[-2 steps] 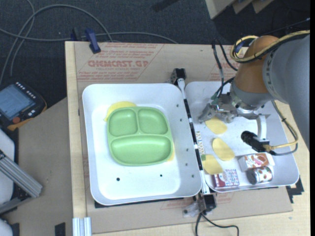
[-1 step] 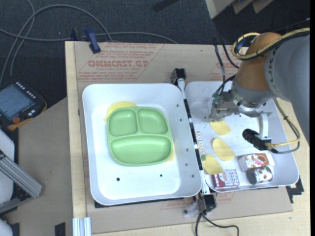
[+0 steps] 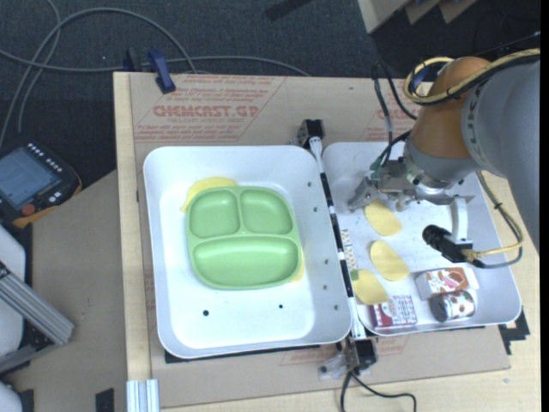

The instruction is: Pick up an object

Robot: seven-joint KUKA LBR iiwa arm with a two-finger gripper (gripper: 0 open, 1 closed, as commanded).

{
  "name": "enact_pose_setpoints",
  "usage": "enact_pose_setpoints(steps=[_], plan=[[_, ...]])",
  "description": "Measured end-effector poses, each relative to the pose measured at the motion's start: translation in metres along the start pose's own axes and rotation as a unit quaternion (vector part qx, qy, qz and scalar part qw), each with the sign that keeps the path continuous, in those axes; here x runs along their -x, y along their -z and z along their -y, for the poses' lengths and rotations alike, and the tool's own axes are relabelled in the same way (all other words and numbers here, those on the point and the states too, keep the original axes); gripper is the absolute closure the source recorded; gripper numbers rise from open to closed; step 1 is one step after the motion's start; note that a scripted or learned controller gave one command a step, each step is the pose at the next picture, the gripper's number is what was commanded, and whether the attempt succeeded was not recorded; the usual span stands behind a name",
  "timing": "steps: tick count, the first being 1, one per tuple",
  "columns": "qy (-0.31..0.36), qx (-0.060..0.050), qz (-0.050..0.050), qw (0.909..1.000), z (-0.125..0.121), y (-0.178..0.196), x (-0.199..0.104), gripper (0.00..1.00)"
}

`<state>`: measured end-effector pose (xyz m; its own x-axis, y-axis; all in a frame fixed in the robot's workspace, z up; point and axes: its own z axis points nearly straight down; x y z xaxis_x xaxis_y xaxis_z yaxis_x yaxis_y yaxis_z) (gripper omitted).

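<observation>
While my gripper (image 3: 371,193) hung low over the far part of the right shallow white bin (image 3: 343,163), I could not tell whether it was spread or closed. Just beside it, toward the near side, lay a pale yellow oval plastic chip (image 3: 383,220), flat on the bin floor; whether I touched it I could not tell. A second yellow oval chip (image 3: 389,261) lay nearer the camera, apart from the first. A third yellow chip (image 3: 371,288) lay nearer again, close against the wall next to the other bin. Along the near edge of the same bin sat a small red-and-white printed packet (image 3: 396,311). Just to its right was a short printed can (image 3: 448,283) on its side.

Well apart from me, the left shallow white bin (image 3: 171,230) held a light green plastic plate with three compartments (image 3: 244,237). It rested on a flat yellow piece (image 3: 208,184) whose edge showed at the plate's far left corner. Both bins stood side by side on a brown cardboard sheet with red print (image 3: 206,110).
</observation>
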<state>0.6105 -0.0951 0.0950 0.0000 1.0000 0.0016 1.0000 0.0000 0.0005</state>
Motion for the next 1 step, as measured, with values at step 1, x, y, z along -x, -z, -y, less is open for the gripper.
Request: enact_pose_setpoints(steps=[1], plan=[[0.0, 0.001, 0.0, 1.0, -0.0005, 0.0101, -0.0001, 1.0]])
